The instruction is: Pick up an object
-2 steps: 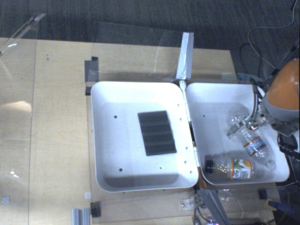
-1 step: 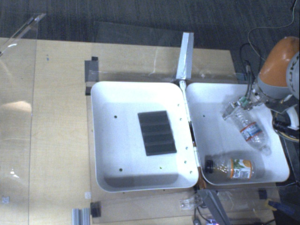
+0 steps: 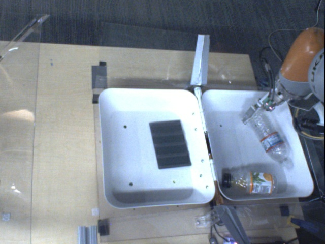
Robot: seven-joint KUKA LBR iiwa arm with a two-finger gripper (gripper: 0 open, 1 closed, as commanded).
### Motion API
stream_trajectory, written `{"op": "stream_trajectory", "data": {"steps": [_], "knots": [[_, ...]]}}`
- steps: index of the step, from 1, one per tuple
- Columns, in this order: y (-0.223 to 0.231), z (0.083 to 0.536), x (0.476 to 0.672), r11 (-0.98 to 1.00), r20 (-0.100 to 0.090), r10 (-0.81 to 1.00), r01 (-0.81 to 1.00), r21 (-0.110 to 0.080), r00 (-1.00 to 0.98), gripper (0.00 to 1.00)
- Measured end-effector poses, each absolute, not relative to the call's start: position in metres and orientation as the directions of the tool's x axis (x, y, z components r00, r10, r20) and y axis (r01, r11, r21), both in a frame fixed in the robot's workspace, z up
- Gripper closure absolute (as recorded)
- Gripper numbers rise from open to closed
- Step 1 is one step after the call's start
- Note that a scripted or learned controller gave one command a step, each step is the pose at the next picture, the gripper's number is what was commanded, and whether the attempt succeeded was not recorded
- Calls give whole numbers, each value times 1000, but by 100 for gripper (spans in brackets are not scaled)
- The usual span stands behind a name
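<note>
Bottles are the likely things to pick: a clear plastic bottle [image 3: 268,134] with a red and blue label lies slanted in the right bin [image 3: 223,116], its top end just below the gripper [image 3: 268,103] and seemingly touching it. Whether the gripper's fingers are apart or closed cannot be told. Farther below the gripper, along the bin's near wall, a second bottle [image 3: 250,182] with a dark cap and an orange and green label lies on its side. Well left of the gripper, a black ridged pad [image 3: 169,144] lies in the left bin [image 3: 117,136].
</note>
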State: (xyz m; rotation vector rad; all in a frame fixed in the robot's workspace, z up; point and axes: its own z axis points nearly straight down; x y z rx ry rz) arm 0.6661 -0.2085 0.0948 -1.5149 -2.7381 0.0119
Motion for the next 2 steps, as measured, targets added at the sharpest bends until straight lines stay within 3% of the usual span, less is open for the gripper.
{"op": "stream_trajectory", "data": {"steps": [1, 2], "knots": [[-204, 88, 632, 634, -8, 773, 773, 8, -634, 0], [-208, 90, 664, 626, 12, 780, 780, -12, -626, 0]]}}
